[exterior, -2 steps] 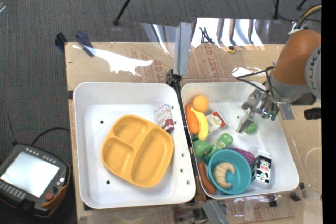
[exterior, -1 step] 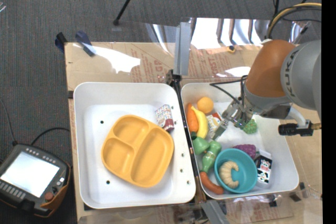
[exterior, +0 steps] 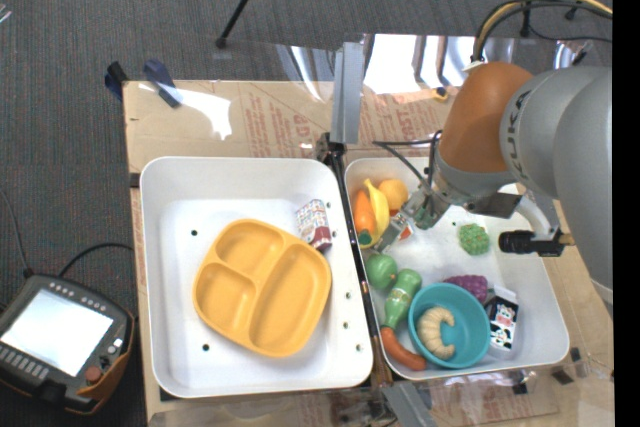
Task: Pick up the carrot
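Observation:
The carrot [exterior: 363, 213], orange with a green stub at its near end, lies against the left wall of the right bin [exterior: 545, 300]. A yellow banana [exterior: 379, 204] and an orange fruit [exterior: 394, 192] rest just to its right. My gripper [exterior: 404, 228] hangs low over the bin, right of the carrot's near end and just below the banana. Its tip sits among the toys, a short way from the carrot. The grey arm with its orange band [exterior: 485, 120] comes in from the right above it.
The right bin also holds a green pepper [exterior: 380, 270], a green bottle-shaped toy [exterior: 401, 293], a teal bowl [exterior: 468, 340] with a croissant, purple grapes [exterior: 468, 287], broccoli [exterior: 473, 238], a small carton [exterior: 502, 321] and a red sausage [exterior: 401, 351]. The left bin [exterior: 170, 215] holds a yellow divided plate [exterior: 262, 287] and a small can [exterior: 314, 222].

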Available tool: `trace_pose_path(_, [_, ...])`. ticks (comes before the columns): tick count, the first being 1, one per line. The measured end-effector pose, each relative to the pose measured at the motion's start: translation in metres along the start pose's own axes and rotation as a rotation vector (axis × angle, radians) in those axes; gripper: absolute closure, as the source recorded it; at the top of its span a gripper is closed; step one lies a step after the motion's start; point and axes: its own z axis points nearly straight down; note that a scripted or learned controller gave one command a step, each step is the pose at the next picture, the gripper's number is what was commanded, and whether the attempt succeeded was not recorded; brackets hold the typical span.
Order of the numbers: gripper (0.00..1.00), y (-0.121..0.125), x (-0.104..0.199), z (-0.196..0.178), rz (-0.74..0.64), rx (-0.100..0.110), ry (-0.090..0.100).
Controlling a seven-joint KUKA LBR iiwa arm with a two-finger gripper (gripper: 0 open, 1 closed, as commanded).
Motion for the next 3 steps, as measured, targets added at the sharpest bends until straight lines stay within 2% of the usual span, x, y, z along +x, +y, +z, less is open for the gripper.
trace_pose_path(1, [0.00, 0.0118, -0.0096, -0.0003, -0.023, 0.001, -0.001])
trace_pose_path(2, [0.00, 0.0118, -0.0085, -0.0001, 0.028, 0.001, 0.000])
trace_pose_path(3, [0.00, 0.0054, -0.0070, -0.0001, 0.006, 0.001, 0.001])
